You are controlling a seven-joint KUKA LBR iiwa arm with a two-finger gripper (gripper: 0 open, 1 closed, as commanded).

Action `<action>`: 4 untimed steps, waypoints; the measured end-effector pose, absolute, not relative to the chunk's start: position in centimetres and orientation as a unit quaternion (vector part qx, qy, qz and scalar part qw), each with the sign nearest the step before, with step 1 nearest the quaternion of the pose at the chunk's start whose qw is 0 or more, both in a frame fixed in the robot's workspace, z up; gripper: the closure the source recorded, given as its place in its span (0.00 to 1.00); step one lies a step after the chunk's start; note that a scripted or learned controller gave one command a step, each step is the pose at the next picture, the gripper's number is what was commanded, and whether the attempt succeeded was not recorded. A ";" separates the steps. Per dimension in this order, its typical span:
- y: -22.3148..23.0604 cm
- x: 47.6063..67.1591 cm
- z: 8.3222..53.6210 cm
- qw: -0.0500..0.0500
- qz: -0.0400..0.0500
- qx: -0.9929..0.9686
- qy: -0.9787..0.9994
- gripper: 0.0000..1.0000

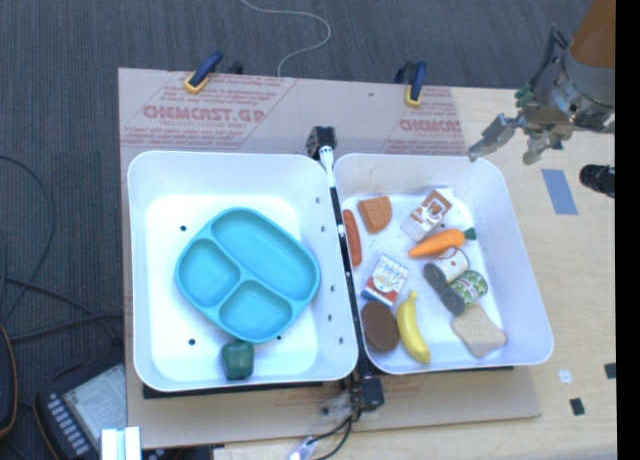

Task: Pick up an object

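My gripper point(512, 144) hangs above the bench just past the far right corner of the right bin point(520, 248). Its two fingers are spread open, with nothing between them. The right bin holds several toy foods: a carrot point(440, 243), a banana point(412, 328), a brown cookie point(380, 326), a bread slice point(478, 333), an orange cracker point(376, 213), a sausage point(351, 238), a small box point(432, 210), a red-and-white packet point(388, 278) and a can point(466, 286). All of them lie below and to the left of the gripper.
The left bin point(150, 248) holds a blue divided plate point(247, 273) and a green pepper point(237, 359) near its front wall. Two clamps point(203, 70) point(415, 85) grip the board's far edge. A blue tape patch point(560, 191) lies on the bench right of the bins.
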State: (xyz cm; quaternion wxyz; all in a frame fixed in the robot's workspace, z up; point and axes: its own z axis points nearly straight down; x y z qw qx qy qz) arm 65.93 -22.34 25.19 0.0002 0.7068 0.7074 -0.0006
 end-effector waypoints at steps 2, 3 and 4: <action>-13.6 61.8 8.8 0.003 0.003 0.706 0.708 0.00; -13.7 61.9 10.0 0.004 0.003 0.707 0.708 1.00; -8.0 60.5 18.5 0.000 0.000 0.706 0.708 1.00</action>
